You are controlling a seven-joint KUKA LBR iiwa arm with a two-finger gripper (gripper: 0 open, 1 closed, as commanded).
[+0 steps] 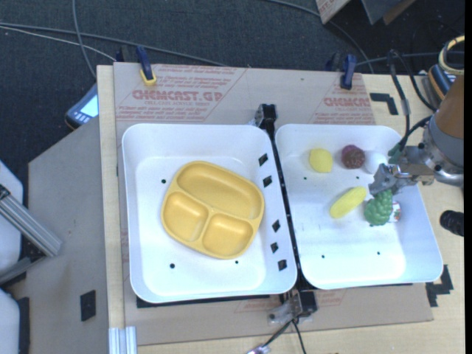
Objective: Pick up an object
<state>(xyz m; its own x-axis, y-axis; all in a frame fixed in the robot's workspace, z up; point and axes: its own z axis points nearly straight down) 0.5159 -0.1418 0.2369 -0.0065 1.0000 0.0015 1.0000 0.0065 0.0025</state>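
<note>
The right bin [413,260] holds several small objects. A green broccoli-like piece [377,211] lies toward its right side, with an elongated yellow piece [347,202] just left of it. A round yellow piece [320,160] and a dark red ball [352,155] sit nearer the back. My gripper [385,184] reaches in from the right and is low over the top edge of the green piece, partly covering it. Whether it touches the piece is unclear.
The left bin [140,198] bears a yellow three-compartment plate [212,209] in its middle. A black divider with clips [274,190] runs between the bins. Blue clamps [146,68] hold the board at the back. Cables trail behind the bench.
</note>
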